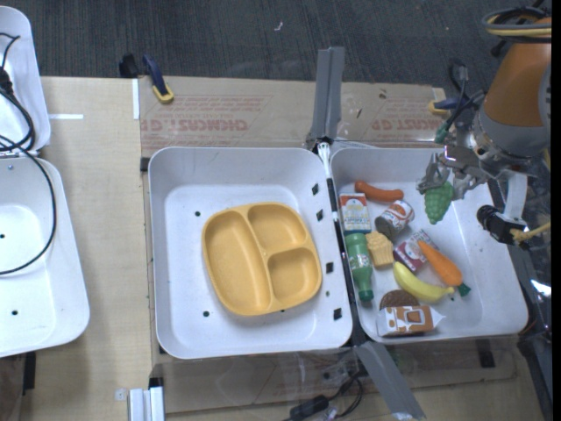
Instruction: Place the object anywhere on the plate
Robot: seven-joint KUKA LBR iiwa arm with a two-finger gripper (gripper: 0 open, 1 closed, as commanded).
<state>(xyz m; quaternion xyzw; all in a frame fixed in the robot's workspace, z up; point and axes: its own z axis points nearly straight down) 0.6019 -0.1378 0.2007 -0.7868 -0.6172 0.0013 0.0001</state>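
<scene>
A yellow three-compartment plate lies in the left white bin with nothing on it. My gripper hangs over the back right part of the right bin, shut on a knobbly green toy. The toy dangles just below the fingers, above the bin floor. The plate lies well to the left of the gripper, beyond the wall between the bins.
The right bin holds several toy foods: a red sausage, red carton, can, green bottle, carrot, banana and orange box. A grey post stands behind the divider.
</scene>
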